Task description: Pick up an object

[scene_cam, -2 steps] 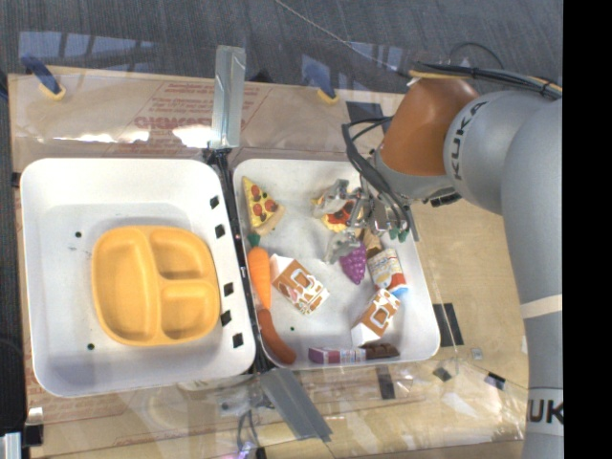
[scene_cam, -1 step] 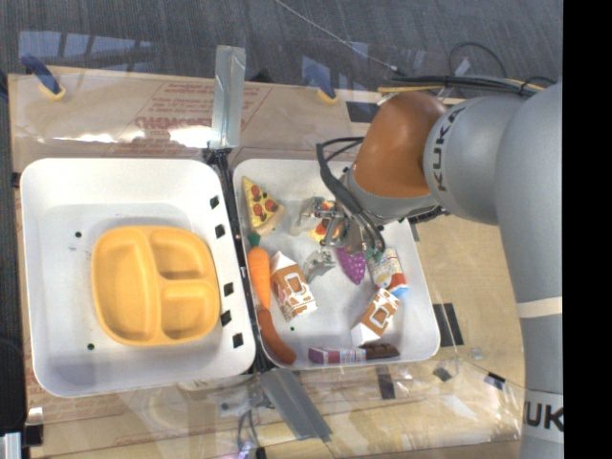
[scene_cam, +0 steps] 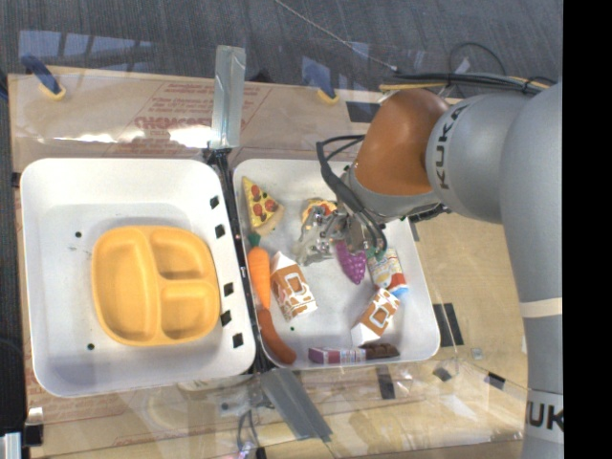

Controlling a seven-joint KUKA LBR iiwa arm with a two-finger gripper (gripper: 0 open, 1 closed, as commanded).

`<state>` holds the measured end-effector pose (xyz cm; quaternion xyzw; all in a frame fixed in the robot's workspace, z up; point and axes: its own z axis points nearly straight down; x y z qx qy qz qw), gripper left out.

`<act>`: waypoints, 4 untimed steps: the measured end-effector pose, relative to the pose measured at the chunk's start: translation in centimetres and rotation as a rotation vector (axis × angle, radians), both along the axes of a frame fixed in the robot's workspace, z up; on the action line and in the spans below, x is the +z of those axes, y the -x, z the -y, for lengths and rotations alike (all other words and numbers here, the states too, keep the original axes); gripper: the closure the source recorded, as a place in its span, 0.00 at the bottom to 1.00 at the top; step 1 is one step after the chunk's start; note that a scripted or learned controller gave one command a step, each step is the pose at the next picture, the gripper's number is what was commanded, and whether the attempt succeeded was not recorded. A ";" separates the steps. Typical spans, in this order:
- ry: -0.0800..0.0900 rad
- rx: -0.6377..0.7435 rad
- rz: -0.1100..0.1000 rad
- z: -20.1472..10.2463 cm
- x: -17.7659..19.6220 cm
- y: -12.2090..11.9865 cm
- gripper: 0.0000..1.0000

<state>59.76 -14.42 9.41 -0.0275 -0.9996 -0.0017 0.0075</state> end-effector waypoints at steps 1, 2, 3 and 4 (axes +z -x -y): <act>0.002 0.053 0.012 2.6 2.0 -5.3 1.00; -0.002 0.316 0.009 6.5 1.4 -3.7 1.00; -0.001 0.245 0.014 0.0 5.6 -5.5 1.00; -0.008 0.710 0.008 4.8 3.7 -2.1 1.00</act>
